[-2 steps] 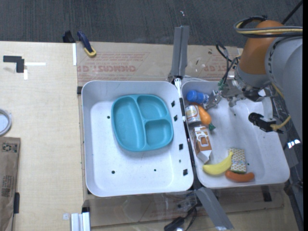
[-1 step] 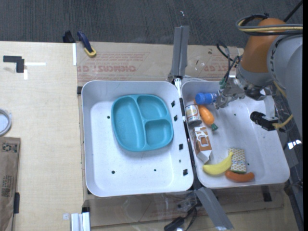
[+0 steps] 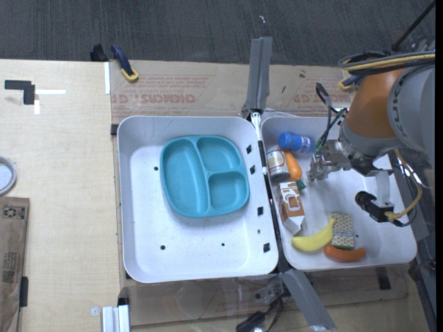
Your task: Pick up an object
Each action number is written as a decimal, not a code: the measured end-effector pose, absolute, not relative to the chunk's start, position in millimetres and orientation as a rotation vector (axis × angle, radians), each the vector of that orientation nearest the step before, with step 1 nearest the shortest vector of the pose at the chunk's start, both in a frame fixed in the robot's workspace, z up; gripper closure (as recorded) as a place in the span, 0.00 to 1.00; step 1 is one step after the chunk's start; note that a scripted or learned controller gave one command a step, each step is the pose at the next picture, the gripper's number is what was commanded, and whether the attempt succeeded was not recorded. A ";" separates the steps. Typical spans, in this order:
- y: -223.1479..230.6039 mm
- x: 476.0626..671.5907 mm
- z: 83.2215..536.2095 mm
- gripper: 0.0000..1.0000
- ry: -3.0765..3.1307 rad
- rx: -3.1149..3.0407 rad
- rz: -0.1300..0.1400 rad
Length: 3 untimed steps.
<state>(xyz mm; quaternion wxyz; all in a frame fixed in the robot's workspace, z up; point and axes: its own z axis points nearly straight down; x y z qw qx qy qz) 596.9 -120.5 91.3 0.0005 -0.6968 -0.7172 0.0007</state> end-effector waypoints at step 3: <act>-109.7 649.4 92.8 1.00 -2.175 -2.230 0.045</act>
